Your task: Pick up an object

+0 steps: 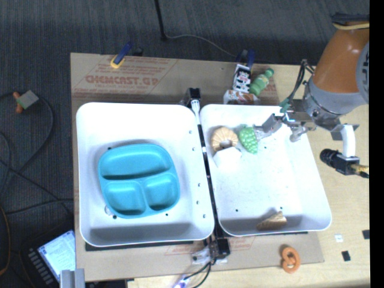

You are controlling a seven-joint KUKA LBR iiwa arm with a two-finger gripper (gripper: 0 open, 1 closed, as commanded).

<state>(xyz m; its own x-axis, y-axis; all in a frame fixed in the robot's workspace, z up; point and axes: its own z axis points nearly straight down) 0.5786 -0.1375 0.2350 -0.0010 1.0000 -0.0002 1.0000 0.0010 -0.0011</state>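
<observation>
Writing: the brown board (180, 77) under the bins carries red print, roughly "CHEMCAST GP", upside-on along its upper left; the rest is too faint to read. A small printed packet (241, 83) lies on the board above the right bin, its lettering too small to make out.

Claw: the gripper (282, 125) hangs over the upper right part of the right bin (300, 185), reaching in under the orange band of the arm (345, 65). One grey finger points left toward the green bumpy toy (249, 139), its tip just beside it. Whether the claw is spread or closed cannot be told, and nothing is seen gripped.

Right bin contents: the green toy near the top left, touching a tan doughnut-shaped piece (223, 137); a white lump (227, 158) just below; a brown wedge (273, 221) at the lower rim.

Left bin (90, 137): a blue divided tray (139, 180).

Surroundings: dark carpet (48, 17) with black cables, an orange ring (290, 258) on the board's lower edge, a blue clamp (122, 55) at the top left.
</observation>
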